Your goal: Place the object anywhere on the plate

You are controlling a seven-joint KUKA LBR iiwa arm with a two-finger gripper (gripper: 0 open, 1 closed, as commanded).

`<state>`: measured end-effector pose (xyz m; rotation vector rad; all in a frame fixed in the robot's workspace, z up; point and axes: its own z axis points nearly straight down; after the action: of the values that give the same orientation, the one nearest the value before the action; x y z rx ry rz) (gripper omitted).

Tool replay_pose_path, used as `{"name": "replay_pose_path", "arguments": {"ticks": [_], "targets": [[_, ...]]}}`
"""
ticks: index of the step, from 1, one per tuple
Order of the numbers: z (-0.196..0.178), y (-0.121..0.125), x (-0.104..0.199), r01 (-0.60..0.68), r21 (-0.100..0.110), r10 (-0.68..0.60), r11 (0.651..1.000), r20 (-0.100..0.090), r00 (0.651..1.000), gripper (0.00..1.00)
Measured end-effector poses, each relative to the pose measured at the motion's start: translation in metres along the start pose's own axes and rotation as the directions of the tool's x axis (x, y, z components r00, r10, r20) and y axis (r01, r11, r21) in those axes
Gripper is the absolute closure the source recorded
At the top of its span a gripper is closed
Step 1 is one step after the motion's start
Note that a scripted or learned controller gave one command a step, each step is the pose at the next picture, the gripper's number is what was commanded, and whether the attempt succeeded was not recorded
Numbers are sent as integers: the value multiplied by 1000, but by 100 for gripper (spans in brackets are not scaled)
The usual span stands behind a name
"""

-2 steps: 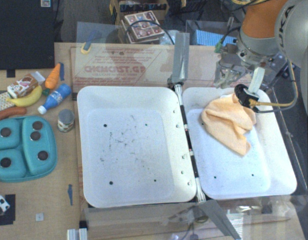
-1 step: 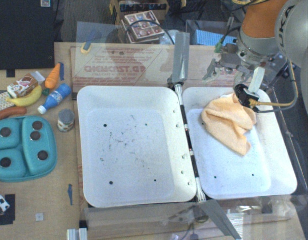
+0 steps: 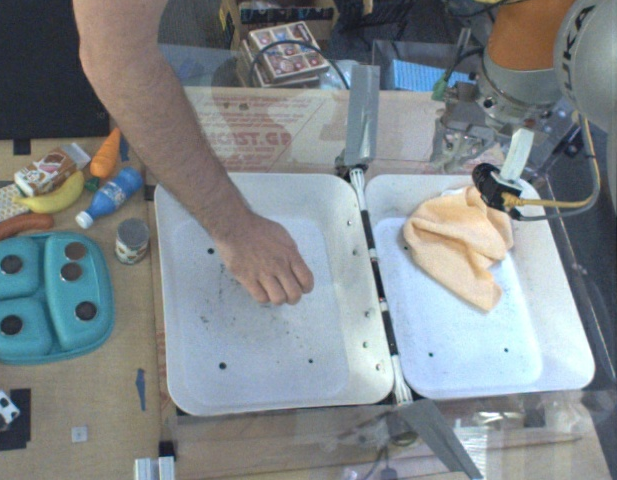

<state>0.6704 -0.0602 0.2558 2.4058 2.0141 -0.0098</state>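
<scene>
A peach-orange cloth (image 3: 460,245) lies crumpled in the right bin (image 3: 548,353), towards its back. My gripper (image 3: 462,152) hangs over that bin's back edge, just behind the cloth and apart from it. A black cable end (image 3: 491,184) dangles from the wrist and touches the cloth's top corner. A person's bare arm reaches from the upper left into the left bin (image 3: 288,368), and the closed hand (image 3: 270,271) rests on the bin floor, hiding whatever is under it. A teal divided plate (image 3: 43,293) sits on the bench left of the bins.
Toy food lies at the far left: a banana (image 3: 50,197), a carrot (image 3: 107,154), a blue bottle (image 3: 110,196), a small can (image 3: 132,240) and a sausage (image 3: 16,227). Cardboard boxes (image 3: 278,28) stand behind the bins. A grey divider post (image 3: 362,118) rises between the bins.
</scene>
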Motion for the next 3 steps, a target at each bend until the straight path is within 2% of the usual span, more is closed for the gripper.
{"name": "replay_pose_path", "arguments": {"ticks": [1, 2, 3], "targets": [[18, -6, 15, 89, 3, -89, 996, -6, 996, 100], [18, -6, 15, 89, 3, -89, 996, -6, 996, 0], [9, -5, 14, 87, 3, -87, 996, -5, 996, 100]]}}
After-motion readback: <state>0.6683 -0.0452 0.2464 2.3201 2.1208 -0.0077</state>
